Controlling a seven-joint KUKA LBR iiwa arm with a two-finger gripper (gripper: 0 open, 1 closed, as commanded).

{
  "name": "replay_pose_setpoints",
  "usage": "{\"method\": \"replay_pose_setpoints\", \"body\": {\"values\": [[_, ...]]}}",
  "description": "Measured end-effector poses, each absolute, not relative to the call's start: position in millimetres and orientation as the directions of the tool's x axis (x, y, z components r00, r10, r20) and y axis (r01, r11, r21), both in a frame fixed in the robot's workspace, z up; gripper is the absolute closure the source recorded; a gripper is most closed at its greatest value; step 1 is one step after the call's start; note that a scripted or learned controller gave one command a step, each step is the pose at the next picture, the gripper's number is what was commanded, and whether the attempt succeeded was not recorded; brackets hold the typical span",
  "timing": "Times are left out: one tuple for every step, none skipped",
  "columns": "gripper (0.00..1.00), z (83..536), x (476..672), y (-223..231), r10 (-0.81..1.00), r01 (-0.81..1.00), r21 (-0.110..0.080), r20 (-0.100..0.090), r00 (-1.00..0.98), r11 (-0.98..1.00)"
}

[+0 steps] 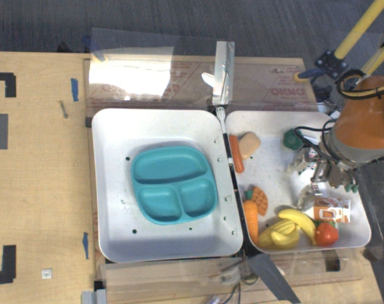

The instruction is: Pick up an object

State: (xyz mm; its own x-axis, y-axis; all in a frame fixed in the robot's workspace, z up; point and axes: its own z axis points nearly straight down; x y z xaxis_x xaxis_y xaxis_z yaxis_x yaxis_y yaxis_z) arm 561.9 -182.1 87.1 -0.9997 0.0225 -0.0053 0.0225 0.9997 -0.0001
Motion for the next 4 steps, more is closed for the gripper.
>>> {"method": "replay_pose_setpoints", "body": {"values": [[0.0,86.0,618.4,-221.6,0.084,0.084,0.003,-0.001,-0.996,0.996],[0.0,87.0,544.6,-180.6,0.202,0.202,0.002,-0.004,-0.979,0.979],[0.0,88.4,511.1,-117.2,0.214,0.214,0.003,-0.01,-0.977,0.977],[0.0,88.4,584.7,-99.2,0.113,0.113,0.001,-0.011,-0.994,0.994]]}}
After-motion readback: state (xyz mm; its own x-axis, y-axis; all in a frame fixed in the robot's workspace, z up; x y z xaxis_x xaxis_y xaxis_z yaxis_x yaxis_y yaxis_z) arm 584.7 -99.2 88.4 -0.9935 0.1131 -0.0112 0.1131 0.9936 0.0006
